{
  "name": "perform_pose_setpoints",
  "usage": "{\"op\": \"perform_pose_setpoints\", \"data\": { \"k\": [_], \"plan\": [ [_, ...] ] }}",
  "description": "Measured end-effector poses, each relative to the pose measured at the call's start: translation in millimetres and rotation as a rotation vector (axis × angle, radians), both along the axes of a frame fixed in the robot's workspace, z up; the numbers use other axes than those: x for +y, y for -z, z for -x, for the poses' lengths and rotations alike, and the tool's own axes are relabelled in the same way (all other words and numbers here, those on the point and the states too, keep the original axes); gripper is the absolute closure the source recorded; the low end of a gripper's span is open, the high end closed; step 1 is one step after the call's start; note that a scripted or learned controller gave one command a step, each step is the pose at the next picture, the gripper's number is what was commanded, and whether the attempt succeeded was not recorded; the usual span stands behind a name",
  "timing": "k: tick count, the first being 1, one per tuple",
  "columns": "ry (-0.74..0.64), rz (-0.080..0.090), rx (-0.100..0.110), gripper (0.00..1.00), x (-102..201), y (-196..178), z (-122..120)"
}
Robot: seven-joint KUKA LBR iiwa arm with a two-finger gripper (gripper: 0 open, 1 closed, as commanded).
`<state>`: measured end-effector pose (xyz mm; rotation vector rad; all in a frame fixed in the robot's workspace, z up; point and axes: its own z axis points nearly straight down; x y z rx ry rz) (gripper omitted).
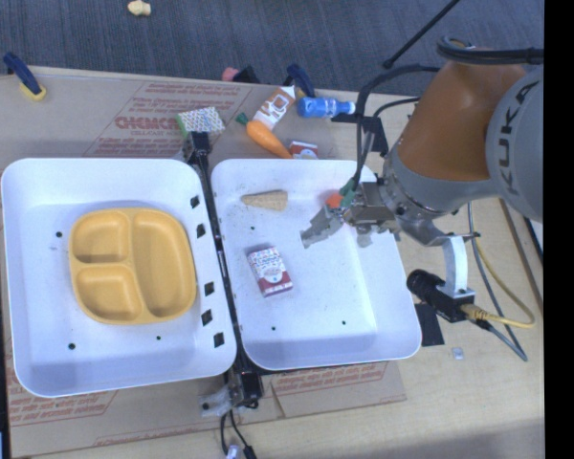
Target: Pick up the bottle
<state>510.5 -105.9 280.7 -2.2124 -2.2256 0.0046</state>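
Camera view: carrot (pixel 267 139) beside bottle (pixel 274 107).

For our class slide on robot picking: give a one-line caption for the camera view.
KUKA arm's gripper hovers over the right bin, the bottle lying outside on the cardboard behind it.

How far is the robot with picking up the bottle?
Nothing looks done yet. The blue bottle lies on the cardboard behind the right bin, outside it. The hand is over that bin, near a small red packet and a wedge, with nothing between its fingers. Reaching and grasping remain.
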Motion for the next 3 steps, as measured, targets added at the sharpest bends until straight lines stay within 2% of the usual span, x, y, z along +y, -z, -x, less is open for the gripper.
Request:
{"op": "perform_pose_setpoints", "data": {
  "k": [1,2,3],
  "plan": [
    [0.096,0.001,0.002,0.00,30,91,-102],
    [0.093,0.002,0.001,1.00,30,79,-103],
    [-0.317,-0.002,0.001,1.00,83,89,-27]
  ]
}}
